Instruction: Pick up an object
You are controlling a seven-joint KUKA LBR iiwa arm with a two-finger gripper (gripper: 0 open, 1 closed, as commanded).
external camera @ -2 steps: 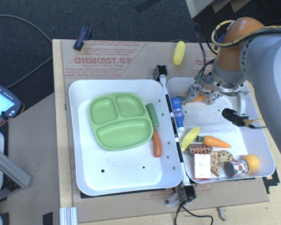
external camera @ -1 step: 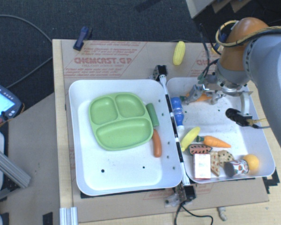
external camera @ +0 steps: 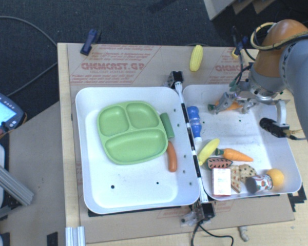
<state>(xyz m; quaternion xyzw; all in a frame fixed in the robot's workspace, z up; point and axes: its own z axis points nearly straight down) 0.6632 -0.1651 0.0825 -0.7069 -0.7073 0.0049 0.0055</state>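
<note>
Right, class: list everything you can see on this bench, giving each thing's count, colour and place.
Bins: 2, white, side by side on the bench.
Divided plate: 1, green, left bin.
Block: 1, dark green, by the plate's right edge.
Sausage: 1, orange-red, left bin, right of the plate.
Bottle: 1, blue and white, right bin's left wall.
Carrot: 1, orange, right bin.
Corn cob: 1, yellow, on the board behind the bins.
Clamp: 1, blue, board's far left corner.
Arm: 1, grey and orange, right.
Tool: 1, over the right bin's far part.
</note>
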